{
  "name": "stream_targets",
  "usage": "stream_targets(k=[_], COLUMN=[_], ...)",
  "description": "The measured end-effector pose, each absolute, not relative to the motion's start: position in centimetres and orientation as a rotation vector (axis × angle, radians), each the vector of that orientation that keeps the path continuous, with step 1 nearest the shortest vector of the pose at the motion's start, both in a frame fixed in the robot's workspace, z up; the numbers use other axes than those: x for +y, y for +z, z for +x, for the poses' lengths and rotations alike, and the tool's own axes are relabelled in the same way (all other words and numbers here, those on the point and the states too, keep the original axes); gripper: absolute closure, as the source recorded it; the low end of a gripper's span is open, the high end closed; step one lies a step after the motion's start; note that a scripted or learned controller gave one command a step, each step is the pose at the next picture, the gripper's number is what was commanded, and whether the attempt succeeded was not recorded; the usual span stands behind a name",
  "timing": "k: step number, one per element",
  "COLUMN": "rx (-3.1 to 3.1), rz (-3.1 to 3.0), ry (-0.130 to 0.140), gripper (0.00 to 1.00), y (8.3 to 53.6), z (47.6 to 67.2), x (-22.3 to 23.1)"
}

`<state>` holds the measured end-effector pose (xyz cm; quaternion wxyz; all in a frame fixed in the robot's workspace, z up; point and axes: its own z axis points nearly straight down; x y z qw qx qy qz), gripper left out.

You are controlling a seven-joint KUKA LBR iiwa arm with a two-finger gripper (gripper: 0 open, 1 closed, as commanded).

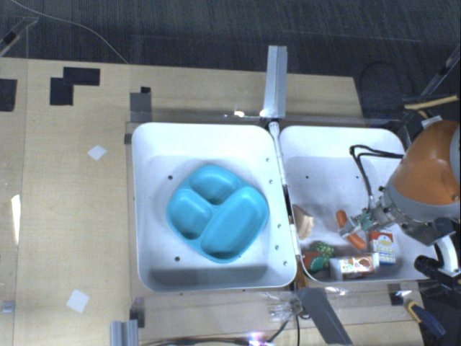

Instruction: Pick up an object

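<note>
Wooden bench, two white bins. I log the gripper [358, 225] low in the right bin [324, 157], beside an orange carrot-like piece [341, 217]; jaw state: cannot tell. Risk: crowded small cartons [360, 264] may block a clean grasp. Left bin [151, 193] holds a blue divided tray [216, 211].

- Arm [431, 182]: a rounded body with a broad orange band above a grey wrist section.
- A thin black cable [364, 166] loops out from the wrist's left side.
- Gripper [362, 223]: small, grey metal, at the arm's left end.
</note>
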<state>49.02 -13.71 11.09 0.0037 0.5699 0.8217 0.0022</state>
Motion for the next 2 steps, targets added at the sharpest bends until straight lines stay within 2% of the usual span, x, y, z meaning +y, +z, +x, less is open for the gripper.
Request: stream_targets(k=[1,2], rx=[2.597,2.169], rz=[1.758,2.267], ry=[0.004,0.003], gripper=[1.00,1.00], y=[17.0,23.0], z=[53.2,54.0], x=[-11.3,-9.0])
